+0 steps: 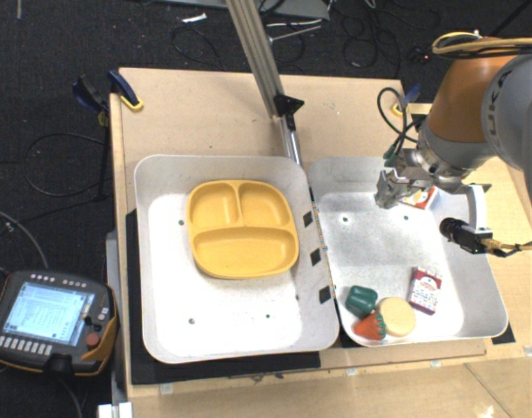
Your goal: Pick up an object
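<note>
Fingers' state can't be told on the grey two-finger gripper [394, 190], low at the far end of the right-hand white bin [370, 233] beside a small red-and-white packet [420, 198]; approach step, next needs a grasp & lift.

Robotics lab: teach pendant [48, 319], loose floor cables [335, 24].

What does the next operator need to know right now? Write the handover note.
Gripper: low at the far side of the right bin, beside a red-and-white packet; finger state not readable.
Right bin's near corner: green piece, yellow round piece, red piece, small red box.
Left bin: yellow divided plate.
Done: nothing seen lifted.
Left: grasp and raise one object.
</note>
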### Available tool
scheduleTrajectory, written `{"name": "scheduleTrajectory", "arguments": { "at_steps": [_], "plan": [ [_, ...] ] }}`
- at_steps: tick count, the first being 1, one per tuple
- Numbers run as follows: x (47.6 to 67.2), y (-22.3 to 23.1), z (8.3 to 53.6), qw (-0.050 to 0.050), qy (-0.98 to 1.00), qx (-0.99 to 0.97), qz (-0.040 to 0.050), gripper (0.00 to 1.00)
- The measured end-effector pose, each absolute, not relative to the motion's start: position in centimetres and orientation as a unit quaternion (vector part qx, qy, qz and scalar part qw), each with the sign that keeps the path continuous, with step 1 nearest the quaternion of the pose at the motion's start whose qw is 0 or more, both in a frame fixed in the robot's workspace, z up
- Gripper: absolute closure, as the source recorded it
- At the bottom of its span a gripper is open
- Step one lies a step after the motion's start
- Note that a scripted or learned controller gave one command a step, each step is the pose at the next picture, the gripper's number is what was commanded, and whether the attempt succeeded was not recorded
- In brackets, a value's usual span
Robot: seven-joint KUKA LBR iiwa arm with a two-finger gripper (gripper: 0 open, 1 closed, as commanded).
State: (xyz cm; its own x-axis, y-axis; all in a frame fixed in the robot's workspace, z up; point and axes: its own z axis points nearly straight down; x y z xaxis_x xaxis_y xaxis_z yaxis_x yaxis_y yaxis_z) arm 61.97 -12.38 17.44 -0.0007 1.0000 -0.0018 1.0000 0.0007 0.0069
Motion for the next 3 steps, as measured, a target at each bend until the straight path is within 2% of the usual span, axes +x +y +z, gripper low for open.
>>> {"name": "scheduleTrajectory", "arguments": {
  "at_steps": [2,3],
  "plan": [
    [62.2,-13.5,29.3,0.003,0.708,0.706,0.0020,1.00],
    [62.3,-13.5,29.3,0.001,0.708,0.706,0.0001,1.00]
  ]
}}
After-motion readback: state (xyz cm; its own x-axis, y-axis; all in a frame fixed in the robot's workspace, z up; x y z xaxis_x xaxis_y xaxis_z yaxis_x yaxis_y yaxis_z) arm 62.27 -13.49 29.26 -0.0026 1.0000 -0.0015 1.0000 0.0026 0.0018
